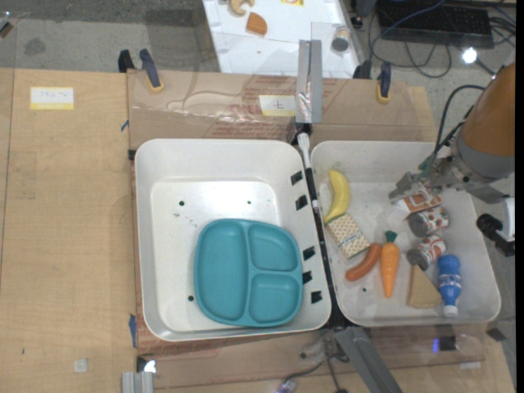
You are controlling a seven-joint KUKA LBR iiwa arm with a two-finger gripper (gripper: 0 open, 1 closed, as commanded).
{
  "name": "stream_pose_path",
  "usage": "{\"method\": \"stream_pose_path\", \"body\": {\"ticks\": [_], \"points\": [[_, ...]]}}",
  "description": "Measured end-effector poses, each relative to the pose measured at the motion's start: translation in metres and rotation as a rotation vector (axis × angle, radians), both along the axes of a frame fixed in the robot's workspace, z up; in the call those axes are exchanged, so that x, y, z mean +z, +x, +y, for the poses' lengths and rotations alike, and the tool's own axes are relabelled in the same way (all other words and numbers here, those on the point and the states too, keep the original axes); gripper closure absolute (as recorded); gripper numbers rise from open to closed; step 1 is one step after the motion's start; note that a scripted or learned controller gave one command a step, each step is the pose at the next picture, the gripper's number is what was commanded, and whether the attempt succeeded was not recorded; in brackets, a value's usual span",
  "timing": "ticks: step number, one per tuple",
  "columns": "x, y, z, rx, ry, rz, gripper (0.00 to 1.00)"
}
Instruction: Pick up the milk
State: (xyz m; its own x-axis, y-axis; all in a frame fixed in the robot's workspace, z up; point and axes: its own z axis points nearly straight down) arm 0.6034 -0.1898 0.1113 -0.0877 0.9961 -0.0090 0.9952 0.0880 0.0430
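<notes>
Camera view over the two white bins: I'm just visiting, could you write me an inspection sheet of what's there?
Surface: left bin, right bin, side by side.
Job's things: milk, small carton, in right bin under claw.
Clutter: teal divided plate in left bin; banana, carrot, sausage, blue bottle, cans in right.
Grippers: claw low over milk; grip unclear.
Cables: black ones, upper right.
Surroundings: cardboard, clamps, keyboard.

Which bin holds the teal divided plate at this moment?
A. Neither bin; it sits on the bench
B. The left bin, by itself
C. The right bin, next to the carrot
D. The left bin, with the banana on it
B. The teal divided plate lies alone in the left bin, while the banana and carrot are in the right bin.
</notes>
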Motion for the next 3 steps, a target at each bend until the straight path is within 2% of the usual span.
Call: {"method": "stream_pose_path", "body": {"ticks": [1, 2, 3], "points": [[0.000, -0.006, -0.005, 0.168, -0.004, 0.004, 0.00], [0.019, 0.002, 0.003, 0.174, 0.005, -0.018, 1.00], [0.059, 0.020, 0.049, -0.040, 0.005, 0.041, 1.00]]}}
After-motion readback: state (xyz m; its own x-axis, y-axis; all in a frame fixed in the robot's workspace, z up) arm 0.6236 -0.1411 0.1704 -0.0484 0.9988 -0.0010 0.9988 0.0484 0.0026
